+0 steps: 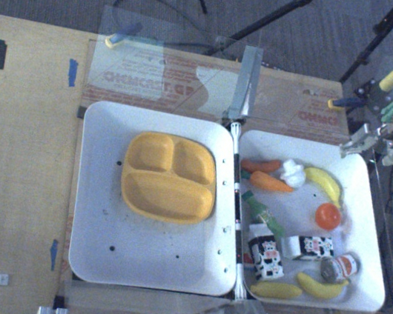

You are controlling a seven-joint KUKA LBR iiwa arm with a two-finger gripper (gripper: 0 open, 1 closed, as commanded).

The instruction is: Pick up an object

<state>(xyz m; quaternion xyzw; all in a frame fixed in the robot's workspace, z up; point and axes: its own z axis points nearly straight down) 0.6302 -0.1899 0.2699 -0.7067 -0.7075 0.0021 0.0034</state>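
The right bin (pixel 373 221) holds several toy foods. Two orange carrots (pixel 273 182) lie beside a white piece (pixel 293 172) at the back. A yellow banana (pixel 325 184) and a red tomato (pixel 328 215) sit further right. Two cow-patterned cartons (pixel 266 256) and a small can (pixel 340 267) rest near the front. Two more bananas (pixel 321 287) lie along the front wall. My gripper (pixel 374 146) hangs over the bin's far right corner, above the objects and touching none. It is open with nothing between its fingers.
A yellow divided plate (pixel 170 178) lies in the left bin (pixel 93 232). A green bottle-like item (pixel 263 212) lies by the divider between the bins. Tripod legs, cables and clamps crowd the back right beyond the bench.
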